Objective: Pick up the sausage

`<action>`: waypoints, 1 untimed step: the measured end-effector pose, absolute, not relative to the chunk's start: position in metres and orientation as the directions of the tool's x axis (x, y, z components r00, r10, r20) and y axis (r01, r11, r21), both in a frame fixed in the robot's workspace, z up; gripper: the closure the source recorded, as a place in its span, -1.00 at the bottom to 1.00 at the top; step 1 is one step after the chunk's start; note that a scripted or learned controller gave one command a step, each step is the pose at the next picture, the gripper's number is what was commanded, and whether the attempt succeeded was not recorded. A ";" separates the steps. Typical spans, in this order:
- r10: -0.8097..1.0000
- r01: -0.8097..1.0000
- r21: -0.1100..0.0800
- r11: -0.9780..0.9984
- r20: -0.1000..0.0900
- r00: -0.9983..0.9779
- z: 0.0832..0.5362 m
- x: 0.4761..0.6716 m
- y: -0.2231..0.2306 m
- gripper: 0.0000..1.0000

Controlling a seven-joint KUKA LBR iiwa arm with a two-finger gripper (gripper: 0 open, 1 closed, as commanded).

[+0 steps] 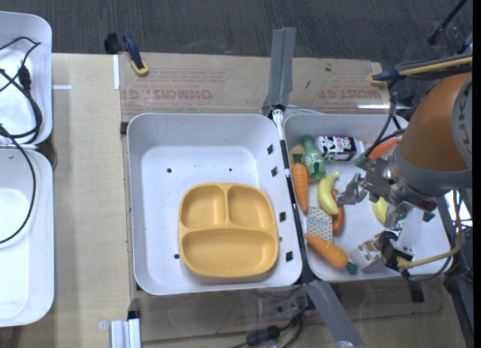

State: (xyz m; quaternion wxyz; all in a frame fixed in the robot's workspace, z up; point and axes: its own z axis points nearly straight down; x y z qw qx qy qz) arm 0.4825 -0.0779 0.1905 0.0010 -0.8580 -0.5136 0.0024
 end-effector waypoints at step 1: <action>0.849 0.849 0.016 -0.529 0.004 0.529 0.112 0.483 -0.100 -1.00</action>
